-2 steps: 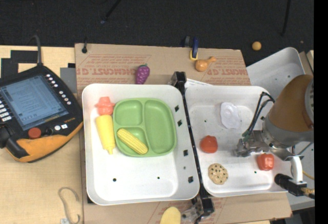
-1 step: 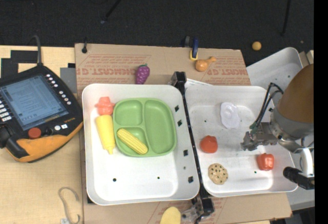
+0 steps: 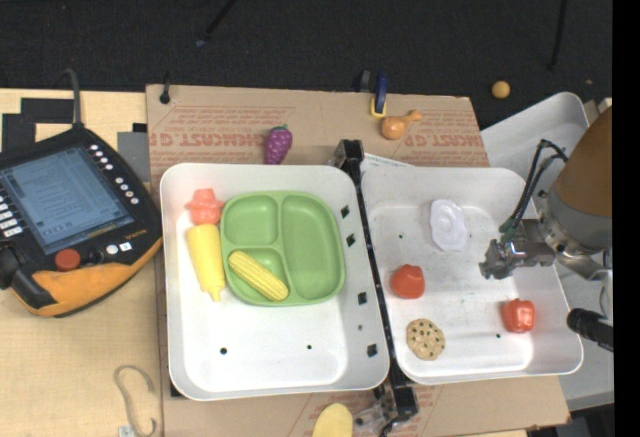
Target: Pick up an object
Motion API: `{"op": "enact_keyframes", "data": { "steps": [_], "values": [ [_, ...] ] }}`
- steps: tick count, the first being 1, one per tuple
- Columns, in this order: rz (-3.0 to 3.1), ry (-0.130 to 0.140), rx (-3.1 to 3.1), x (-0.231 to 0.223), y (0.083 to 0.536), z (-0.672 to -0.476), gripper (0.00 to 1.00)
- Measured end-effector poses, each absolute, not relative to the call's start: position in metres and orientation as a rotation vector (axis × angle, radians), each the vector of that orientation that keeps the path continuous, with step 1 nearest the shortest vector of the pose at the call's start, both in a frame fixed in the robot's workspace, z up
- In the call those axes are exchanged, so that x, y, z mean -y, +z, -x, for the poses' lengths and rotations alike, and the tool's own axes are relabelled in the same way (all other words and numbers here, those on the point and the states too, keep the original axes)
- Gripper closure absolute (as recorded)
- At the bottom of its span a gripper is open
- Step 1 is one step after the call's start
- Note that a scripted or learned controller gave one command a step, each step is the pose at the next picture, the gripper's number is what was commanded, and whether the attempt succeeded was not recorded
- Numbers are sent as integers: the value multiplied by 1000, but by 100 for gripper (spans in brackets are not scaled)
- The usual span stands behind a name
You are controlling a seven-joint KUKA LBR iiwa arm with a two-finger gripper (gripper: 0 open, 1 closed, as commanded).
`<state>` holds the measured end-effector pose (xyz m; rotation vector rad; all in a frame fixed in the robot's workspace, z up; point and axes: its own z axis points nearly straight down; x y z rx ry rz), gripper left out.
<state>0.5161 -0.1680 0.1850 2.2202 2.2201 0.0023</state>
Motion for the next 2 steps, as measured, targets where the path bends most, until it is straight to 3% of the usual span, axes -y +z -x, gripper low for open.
{"op": "enact_keyframes", "data": {
  "steps": [1, 2],
  "values": [
    [-2220, 2, -2221, 169, 230, -517, 100],
    [-2220, 0, -2229, 120, 227, -523, 100]
  ]
}}
